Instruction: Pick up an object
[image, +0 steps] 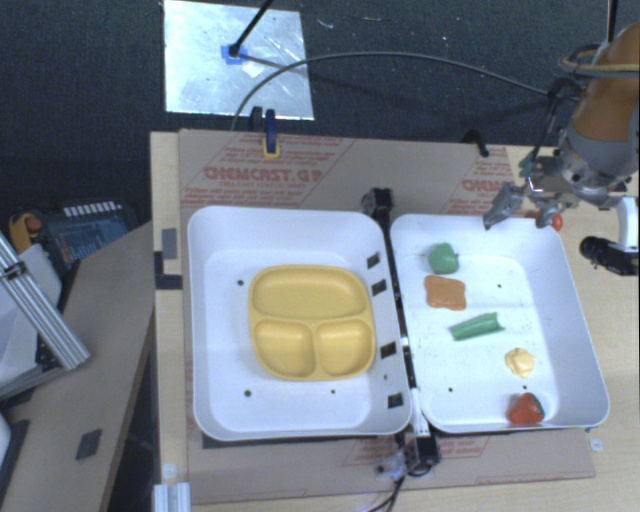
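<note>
In the right bin (570, 300) lie several small food toys. A round green piece (443, 259) is at the top, an orange flat piece (445, 292) just below it, a long green pod (474, 326) in the middle, a pale yellow piece (519, 361) lower right and a red strawberry-like piece (526, 408) at the front edge. My gripper (528, 207) hangs over the bin's far right rim, open, with nothing between its fingers. It is well above and to the right of the round green piece.
The left bin (215, 300) holds a yellow three-compartment plate (310, 322). A black hinge strip (392, 310) runs between the bins. A cable arcs across the back, and a foil sheet (237, 60) lies behind the bench. Clutter sits at far left.
</note>
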